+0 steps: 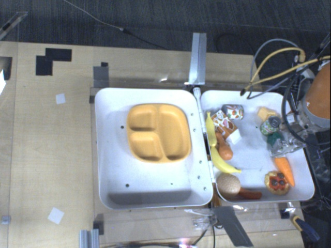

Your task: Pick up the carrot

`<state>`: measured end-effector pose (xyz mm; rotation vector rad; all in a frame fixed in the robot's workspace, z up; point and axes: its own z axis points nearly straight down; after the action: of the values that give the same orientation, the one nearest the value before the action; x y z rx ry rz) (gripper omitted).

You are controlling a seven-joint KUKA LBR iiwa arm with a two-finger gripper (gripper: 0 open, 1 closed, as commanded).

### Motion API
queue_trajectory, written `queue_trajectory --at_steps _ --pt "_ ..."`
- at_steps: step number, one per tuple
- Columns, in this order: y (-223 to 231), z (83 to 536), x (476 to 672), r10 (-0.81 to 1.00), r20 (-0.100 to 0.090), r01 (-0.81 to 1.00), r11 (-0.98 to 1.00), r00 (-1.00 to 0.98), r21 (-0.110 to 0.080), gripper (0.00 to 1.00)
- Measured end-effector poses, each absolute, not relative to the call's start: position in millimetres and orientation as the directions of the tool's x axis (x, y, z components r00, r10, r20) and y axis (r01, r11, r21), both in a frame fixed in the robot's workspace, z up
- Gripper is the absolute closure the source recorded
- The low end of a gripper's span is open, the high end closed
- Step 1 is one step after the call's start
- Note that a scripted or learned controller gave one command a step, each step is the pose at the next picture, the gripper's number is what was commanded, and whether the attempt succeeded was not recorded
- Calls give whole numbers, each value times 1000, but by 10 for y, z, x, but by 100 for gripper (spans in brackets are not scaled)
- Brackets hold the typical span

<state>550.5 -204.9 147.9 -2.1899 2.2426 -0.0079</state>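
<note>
Right bin: carrot below jaws (apart)

Arm at the right edge: rounded housing in grey, with a broad orange band across it. Yellow cable and several black cables loop in arcs off its far-left side, then bunch along the body as a dark tangle. At the tip, the claw shows as pale silvery metal parts with a green-tinted piece just above; detail too small to make out screws or markings.
</note>
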Motion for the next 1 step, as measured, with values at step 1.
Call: queue_trajectory --at_steps 1 --pt "-2030 1074 4909 -987 0 -987 -160 160 -13 100"
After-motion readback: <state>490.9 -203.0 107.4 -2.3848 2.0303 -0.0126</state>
